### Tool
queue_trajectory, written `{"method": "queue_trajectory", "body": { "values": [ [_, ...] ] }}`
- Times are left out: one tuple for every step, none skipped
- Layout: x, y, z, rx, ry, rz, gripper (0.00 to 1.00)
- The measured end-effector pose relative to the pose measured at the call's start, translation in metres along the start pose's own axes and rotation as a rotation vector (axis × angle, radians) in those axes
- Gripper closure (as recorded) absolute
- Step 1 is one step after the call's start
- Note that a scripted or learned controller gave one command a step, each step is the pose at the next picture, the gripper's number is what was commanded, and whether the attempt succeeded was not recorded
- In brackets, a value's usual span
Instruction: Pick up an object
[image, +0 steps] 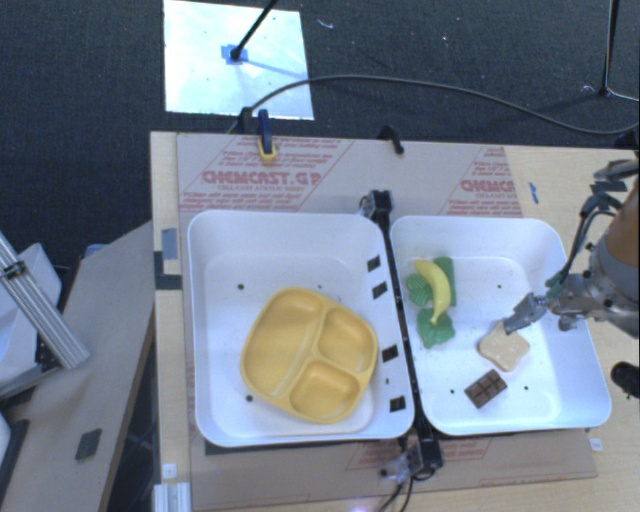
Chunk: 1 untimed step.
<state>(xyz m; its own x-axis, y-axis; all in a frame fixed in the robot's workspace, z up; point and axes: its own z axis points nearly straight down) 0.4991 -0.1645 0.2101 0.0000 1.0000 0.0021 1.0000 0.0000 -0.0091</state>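
Jaws state unclear; gripper (522, 318) hovering low in right bin (575, 400), tip just above toast slice (504, 349), nothing seen held. Lying nearby: banana (435, 284) on green piece (432, 310), chocolate bar (486, 389). Pick not yet done, w/ grasp & lift remaining.

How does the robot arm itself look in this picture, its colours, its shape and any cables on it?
The arm is grey metal with an orange band above the wrist. Thin dark cables loop along its upper side. It ends in a slim grey metallic gripper, which looks narrow and pointed; the picture is too blurred to show finer markings.
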Motion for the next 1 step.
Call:
{"method": "queue_trajectory", "body": {
  "values": [
    [0.0002, 0.0027, -0.0051, -0.011, -0.002, -0.003, 0.0]
  ]
}}
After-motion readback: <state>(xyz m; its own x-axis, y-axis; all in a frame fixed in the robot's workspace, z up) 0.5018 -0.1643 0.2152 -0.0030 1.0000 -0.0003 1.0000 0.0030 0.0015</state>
